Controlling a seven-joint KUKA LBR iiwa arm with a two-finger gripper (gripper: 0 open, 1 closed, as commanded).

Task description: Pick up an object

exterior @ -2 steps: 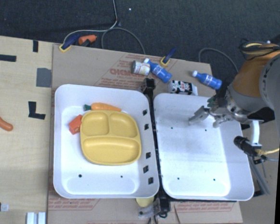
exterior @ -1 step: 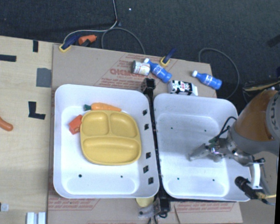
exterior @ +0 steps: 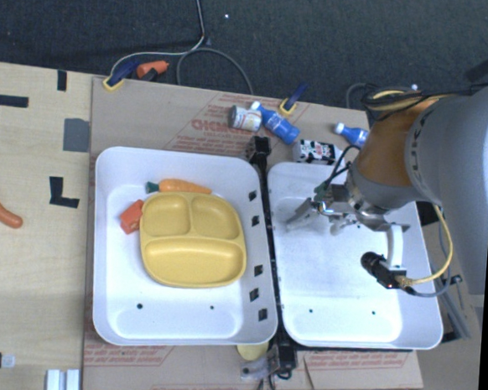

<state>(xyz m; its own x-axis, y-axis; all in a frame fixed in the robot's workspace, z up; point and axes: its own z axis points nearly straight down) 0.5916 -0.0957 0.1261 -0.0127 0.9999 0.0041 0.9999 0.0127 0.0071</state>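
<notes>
While nothing is lifted yet, most of the task remains: yellow sectioned plastic plate (exterior: 193, 238) and orange carrot (exterior: 183, 187) lying in left white bin (exterior: 105, 246); beyond, gripper (exterior: 314, 211) fingers spread, unladen, over right white bin (exterior: 336, 311).

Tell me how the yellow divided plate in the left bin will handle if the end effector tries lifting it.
The yellow divided plate looks like rigid moulded plastic, so probably stiff and light. Its wide, shallow shape likely leaves just the rim to pinch. It may tilt if lifted by one edge.
</notes>
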